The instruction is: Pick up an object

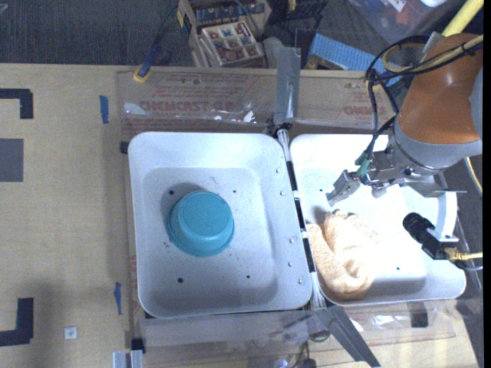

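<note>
Bins sit side by side at the middle of the frame on the tabletop [61,228], a left bin [146,159] and a right bin [322,156], touching along a shared rim. My gripper [343,187] hangs over the right bin, in its upper half, at the end of my arm [437,106], which comes in from the right edge with its orange band toward the upper right. The gripper tip points down and left, toward the middle of the frame. At this angle I cannot tell how far it is open, and I see nothing caught in it.

Below the gripper, in the lower left part of the right bin, lies a tan cloth [341,251], crumpled and lumpy, its left side pressed against the bin wall beside the shared rim. The gripper tip is just above the cloth's upper edge in the frame; whether they touch I cannot tell.

In the left bin, a blue bowl [201,222] rests upside down, left of centre, well apart from the gripper.

Behind the bins, along the upper middle of the frame, a flat cardboard sheet [199,102] lies under clear plastic.
</note>
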{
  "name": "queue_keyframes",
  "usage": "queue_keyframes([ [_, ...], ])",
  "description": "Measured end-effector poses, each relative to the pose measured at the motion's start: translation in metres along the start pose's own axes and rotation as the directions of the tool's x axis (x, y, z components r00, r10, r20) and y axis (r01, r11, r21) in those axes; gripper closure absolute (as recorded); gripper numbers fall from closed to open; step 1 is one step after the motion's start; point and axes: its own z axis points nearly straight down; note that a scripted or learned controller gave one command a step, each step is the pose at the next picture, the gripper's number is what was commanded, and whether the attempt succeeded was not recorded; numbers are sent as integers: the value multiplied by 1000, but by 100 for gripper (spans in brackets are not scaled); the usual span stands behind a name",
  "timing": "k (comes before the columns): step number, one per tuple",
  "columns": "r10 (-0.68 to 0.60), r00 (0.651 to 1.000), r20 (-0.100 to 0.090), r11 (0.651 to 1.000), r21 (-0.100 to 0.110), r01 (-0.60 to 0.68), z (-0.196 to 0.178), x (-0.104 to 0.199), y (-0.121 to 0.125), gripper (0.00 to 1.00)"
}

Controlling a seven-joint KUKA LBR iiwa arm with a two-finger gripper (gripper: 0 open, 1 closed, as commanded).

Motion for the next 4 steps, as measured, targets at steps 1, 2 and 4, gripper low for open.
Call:
queue_keyframes([
  [1,-132,991,-2,991,4,132,43,1,-29,0],
  [2,-66,998,-1,998,2,66,121,-52,4,0],
  [4,-39,999,2,999,-12,39,145,-55,28,100],
])
